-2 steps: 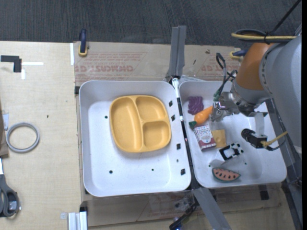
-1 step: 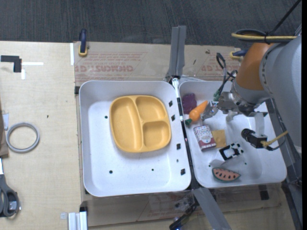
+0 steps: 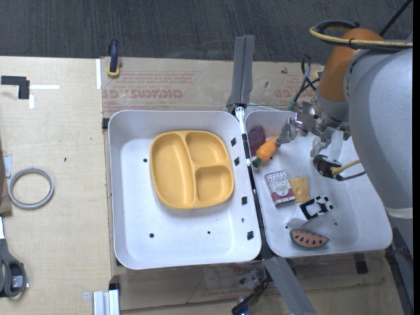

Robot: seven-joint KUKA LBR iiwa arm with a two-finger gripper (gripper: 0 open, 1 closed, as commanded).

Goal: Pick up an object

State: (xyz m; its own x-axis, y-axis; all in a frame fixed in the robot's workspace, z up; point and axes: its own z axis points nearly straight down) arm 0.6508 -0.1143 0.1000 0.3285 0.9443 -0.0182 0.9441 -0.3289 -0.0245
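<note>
My gripper [image 3: 287,134] hangs low over the back of the right bin [image 3: 354,205], at the end of the grey arm with the orange band [image 3: 336,71]. Just to its lower left lies an orange carrot-shaped toy [image 3: 266,151], close to the gripper tip; I cannot tell whether they touch. A purple toy [image 3: 255,136] sits against the bin's left wall behind the carrot. Nearer the front lie a red and white packet [image 3: 279,188], a flat yellow piece [image 3: 300,189], a black and white object [image 3: 315,207] and a watermelon slice toy [image 3: 308,239].
The left bin [image 3: 131,235] holds a yellow divided plate [image 3: 192,168]. A divider wall [image 3: 249,176] separates the bins. On the bench at the left lie a grey ring [image 3: 29,188] and scissors [image 3: 11,275]. Cables [image 3: 335,169] hang by the wrist.
</note>
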